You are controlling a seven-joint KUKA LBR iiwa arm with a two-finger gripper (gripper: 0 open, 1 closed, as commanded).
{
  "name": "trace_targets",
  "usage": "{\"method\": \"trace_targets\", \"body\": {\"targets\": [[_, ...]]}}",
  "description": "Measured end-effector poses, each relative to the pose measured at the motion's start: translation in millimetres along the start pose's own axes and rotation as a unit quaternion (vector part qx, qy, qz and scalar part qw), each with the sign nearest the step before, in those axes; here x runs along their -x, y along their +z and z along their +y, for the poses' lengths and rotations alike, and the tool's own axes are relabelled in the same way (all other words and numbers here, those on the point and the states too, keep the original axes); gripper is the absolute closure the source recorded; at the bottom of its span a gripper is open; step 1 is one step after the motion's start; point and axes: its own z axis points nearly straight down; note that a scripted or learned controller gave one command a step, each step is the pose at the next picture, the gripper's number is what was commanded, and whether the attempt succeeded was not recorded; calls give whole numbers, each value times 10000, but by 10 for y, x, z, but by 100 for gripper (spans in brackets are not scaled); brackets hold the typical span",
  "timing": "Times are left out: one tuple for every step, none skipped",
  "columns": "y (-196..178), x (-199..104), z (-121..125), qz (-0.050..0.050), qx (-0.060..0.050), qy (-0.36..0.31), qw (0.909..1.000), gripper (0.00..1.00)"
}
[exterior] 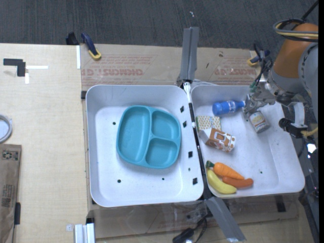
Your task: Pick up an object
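Gripper (251,107) hangs in right bin (268,184) near its far wall; finger spread cannot be told. Blue bottle (228,107) lies on its side just left of it, long axis running left-right, cap end rightward. Small jar (258,121) beside. Left bin (101,186) holds teal divided plate (149,136). Wooden bench (40,135) around.

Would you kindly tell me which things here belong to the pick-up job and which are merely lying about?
Job:
gripper
blue bottle
small can
carton
carrot
banana

Lying about:
teal plate
tape roll
blue clamp
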Motion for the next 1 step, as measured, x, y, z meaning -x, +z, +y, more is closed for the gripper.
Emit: {"method": "trace_targets", "body": {"targets": [[-5, 0, 4, -3, 7, 0, 10000, 0]]}}
